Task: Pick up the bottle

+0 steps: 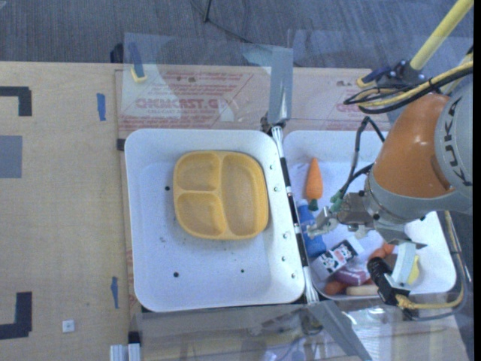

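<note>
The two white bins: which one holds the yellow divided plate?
The left bin holds the yellow divided plate. The right bin instead holds small items such as an orange carrot, with the gripper over it.

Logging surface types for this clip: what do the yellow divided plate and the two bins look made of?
The yellow divided plate looks like moulded plastic with a matte finish: uniform colour, soft rounded compartment ridges, no sharp glare. The left bin and right bin look like smooth white plastic with rounded corners and a slight sheen, though painted metal cannot be excluded.
</note>
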Robot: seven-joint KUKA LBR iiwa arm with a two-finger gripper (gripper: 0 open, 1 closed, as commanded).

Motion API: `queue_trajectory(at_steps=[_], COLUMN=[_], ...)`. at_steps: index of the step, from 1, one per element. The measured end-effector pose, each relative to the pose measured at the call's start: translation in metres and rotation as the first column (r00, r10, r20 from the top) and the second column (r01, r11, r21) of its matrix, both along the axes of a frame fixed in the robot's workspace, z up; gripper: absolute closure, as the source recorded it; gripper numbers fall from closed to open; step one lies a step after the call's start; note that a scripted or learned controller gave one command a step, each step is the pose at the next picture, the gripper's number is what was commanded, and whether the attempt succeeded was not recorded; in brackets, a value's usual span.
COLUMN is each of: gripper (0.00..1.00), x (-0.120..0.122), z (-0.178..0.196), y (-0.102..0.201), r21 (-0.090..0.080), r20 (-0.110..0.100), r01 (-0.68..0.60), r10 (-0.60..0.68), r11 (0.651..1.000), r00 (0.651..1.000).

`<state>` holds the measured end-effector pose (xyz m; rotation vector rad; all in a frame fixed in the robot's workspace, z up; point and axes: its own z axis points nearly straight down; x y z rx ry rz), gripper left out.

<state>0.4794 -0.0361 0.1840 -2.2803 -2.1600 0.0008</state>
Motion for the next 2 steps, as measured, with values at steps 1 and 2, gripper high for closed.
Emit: queue_trajectory(at_steps=[1, 2], gripper=[0.00, 0.00], x=[0.000, -0.001], z=[0.000, 0.000], y=[0.007, 0.063], r21=[-0.001, -0.001], r20=[0.000, 0.000], r01=[0.220, 0.194], r10=[-0.220, -0.194], r11=[0.976, 0.981], r00=[0.976, 0.981])
